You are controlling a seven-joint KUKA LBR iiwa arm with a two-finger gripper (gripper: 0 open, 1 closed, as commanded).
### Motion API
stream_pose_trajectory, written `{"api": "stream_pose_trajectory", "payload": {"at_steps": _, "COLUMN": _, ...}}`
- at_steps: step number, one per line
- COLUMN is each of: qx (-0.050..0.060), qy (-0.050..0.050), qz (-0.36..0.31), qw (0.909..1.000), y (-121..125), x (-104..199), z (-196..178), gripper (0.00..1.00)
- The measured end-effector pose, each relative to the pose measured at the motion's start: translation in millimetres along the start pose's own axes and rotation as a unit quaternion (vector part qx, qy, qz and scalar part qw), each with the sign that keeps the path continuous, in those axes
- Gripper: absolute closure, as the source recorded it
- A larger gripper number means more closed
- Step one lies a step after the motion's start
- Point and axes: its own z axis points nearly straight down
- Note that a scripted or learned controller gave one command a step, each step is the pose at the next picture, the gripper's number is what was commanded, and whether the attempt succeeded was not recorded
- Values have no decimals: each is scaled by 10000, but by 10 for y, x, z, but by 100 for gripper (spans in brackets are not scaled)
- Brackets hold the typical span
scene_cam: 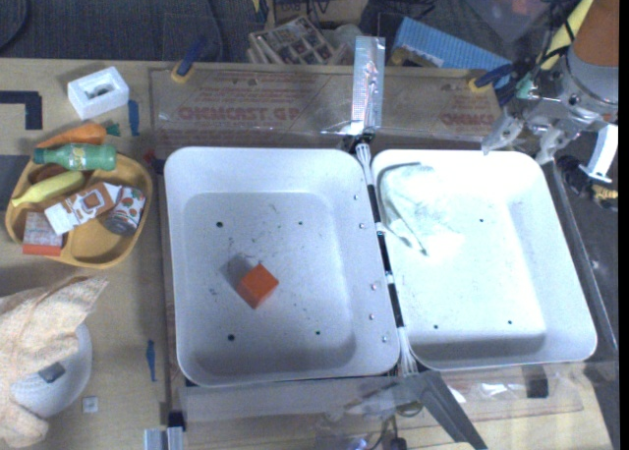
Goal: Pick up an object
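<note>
An orange block (258, 284) lies in the left bin (197, 183), a little left of its middle, with a dark shadow at its upper left. My gripper (523, 140) hangs over the far right corner of the right bin (560, 271), well away from the block. Its two fingers (498, 134) are spread open with nothing between them. Above it rise the wrist and the orange band of the arm (595, 35).
A thin curved clear strip (398, 212) lies at the left side of the right bin. A yellow bowl of toy food (74, 212) and a cloth (44, 340) sit left of the bins. A clear panel (369, 84) stands behind them.
</note>
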Motion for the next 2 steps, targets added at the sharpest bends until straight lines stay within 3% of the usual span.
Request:
{"api": "stream_pose_trajectory", "payload": {"at_steps": 1, "qx": 32, "qy": 9, "qz": 881, "qw": 9961, "y": -484, "x": -102, "z": 1228, "gripper": 0}}
{"api": "stream_pose_trajectory", "payload": {"at_steps": 2, "qx": 20, "qy": 7, "qz": 604, "qw": 9982, "y": -441, "x": -282, "z": 455, "gripper": 0}}
